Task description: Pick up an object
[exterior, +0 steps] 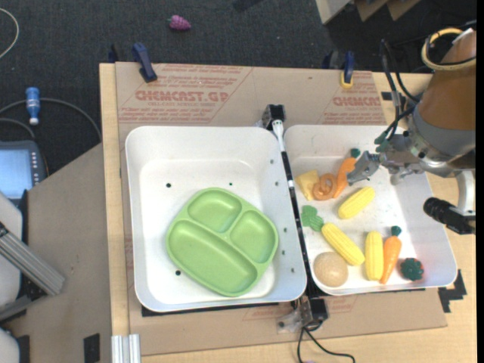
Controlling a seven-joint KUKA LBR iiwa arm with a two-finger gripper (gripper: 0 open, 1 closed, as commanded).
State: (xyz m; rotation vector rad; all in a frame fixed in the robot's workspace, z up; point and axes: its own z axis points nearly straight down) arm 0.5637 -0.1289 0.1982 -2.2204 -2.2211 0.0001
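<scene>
The right bin holds several toy foods. An orange carrot lies at the back beside an orange ring-shaped piece and a yellow wedge. A yellow corn cob sits just in front of them. My gripper hangs low over the bin's back half, right beside the carrot's upper end. The grey arm with its orange band comes in from the right.
Nearer the front lie a green leafy piece, a second corn cob, a yellow piece, another carrot, a beige bun and a broccoli. In the left bin rests a green divided plate.
</scene>
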